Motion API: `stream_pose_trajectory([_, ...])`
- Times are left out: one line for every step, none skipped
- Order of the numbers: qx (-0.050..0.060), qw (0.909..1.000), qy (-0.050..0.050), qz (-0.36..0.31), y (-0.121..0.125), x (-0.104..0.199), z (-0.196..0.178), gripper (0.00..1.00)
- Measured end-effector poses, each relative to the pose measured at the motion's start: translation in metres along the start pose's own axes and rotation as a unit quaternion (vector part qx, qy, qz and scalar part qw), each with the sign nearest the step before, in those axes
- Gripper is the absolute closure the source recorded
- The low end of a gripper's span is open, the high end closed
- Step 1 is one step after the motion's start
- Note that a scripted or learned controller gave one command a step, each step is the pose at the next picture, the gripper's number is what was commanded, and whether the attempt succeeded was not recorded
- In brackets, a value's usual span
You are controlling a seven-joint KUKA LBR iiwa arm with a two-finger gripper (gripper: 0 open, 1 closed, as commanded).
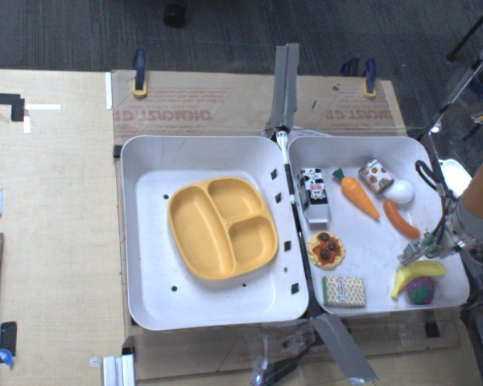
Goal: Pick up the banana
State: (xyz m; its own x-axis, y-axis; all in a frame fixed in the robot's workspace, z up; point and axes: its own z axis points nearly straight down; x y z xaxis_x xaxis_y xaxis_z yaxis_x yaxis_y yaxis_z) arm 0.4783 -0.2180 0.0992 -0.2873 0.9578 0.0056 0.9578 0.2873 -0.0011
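Two bins: a left bin [137,240] carrying a yellow divided plate [223,227], and a right bin [370,145] carrying the small food items; both rest on the table [48,215].

Banana: the banana [414,276] lies at about 5 o'clock in the right bin, near its lower right corner, curved, with one tip pointing to 7 o'clock.

Neighbours: a purple fruit [421,292] touches it on the 6 o'clock side; a cracker box [344,291] sits apart at 9 o'clock; a sausage [401,219] and a carrot [359,197] lie toward 12 o'clock.

Handling (a judgement): probably a light, stiff toy with a smooth skin, so liable to slip or roll. The thick middle, gripped across its short width, looks the safest hold; the purple fruit crowds one side.

Arm pose: the arm enters at 3 o'clock, wrist low over the bin's right edge, with the gripper [423,250] just above the banana's upper end.

Fingers: slim metal fingers [410,253] point toward 8 o'clock. How wide they stand cannot be told (too small and cluttered); nothing is seen between them.
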Motion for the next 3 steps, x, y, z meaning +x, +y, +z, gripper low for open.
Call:
stream_pose_trajectory([0.001,1.0000,0.001,0.000,-0.0002,0.0003,0.0001,0.00])
stream_pose_trajectory([0.000,0.9999,-0.002,0.016,0.0008,0.0047,0.0080,0.00])
stream_pose_trajectory([-0.001,0.9999,-0.002,0.016,0.0014,0.0045,-0.0009,1.00])
